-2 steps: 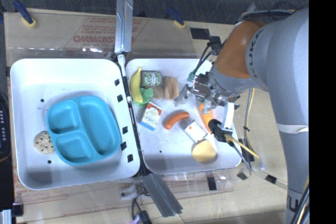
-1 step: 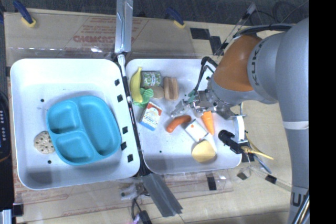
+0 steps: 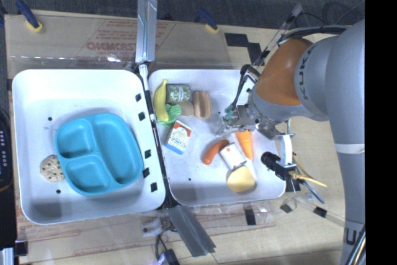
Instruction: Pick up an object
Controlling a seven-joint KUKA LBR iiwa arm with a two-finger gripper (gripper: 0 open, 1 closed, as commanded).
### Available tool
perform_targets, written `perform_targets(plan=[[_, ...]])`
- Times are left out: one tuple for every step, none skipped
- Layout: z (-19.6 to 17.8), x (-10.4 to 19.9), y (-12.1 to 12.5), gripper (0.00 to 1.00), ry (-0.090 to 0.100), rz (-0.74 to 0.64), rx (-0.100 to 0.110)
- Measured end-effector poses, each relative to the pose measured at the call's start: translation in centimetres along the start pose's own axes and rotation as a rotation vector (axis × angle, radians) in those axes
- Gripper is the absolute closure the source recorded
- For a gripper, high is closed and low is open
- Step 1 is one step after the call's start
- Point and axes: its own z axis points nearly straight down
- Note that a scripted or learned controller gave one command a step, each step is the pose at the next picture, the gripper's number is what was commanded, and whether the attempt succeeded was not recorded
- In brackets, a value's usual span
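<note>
My gripper (image 3: 236, 119) reaches down into the right bin (image 3: 205, 195) near its right side. Just below it lies an orange carrot (image 3: 246, 143). Left of that is an orange-red sausage (image 3: 214, 151), and below it a white and yellow bottle-like piece (image 3: 239, 169). Further left lie a tan bun (image 3: 201, 103), a green can (image 3: 178, 93), a yellow banana (image 3: 160, 99), a small green item (image 3: 172, 112) and a small carton (image 3: 178, 136). The view does not show any object held in the gripper.
The left bin (image 3: 31, 90) holds a blue divided plate (image 3: 98, 152) and a round cookie (image 3: 52, 168) at its left. The grey arm with its orange band (image 3: 282, 74) hangs over the right bin's right edge. A metal divider (image 3: 146, 28) stands between the bins at the back.
</note>
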Motion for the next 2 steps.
perform_targets(plan=[[1.0,-1.5,1.5,1.0,-0.006,-0.332,-0.002],[1.0,-2.0,9.5,1.0,-0.005,-0.443,-0.001]])
